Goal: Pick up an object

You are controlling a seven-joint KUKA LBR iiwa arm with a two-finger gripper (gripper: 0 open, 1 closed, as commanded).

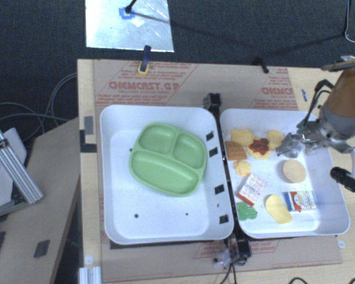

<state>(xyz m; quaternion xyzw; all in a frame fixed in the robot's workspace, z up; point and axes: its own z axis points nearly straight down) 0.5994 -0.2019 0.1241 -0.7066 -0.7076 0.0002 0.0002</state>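
- Over the right bin [337,215], my gripper [289,147] hangs just beside the round tan disc [294,171]; whether it is clenched or released I cannot tell.
- Near that disc lie a yellow piece [278,209], a small carton [300,200] and a red-and-white packet [251,189].
- Left of the disc, the other bin [115,218] holds a green divided plate [168,158].

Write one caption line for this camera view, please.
Gripper over the right bin of toy food; a green divided plate lies in the left bin.
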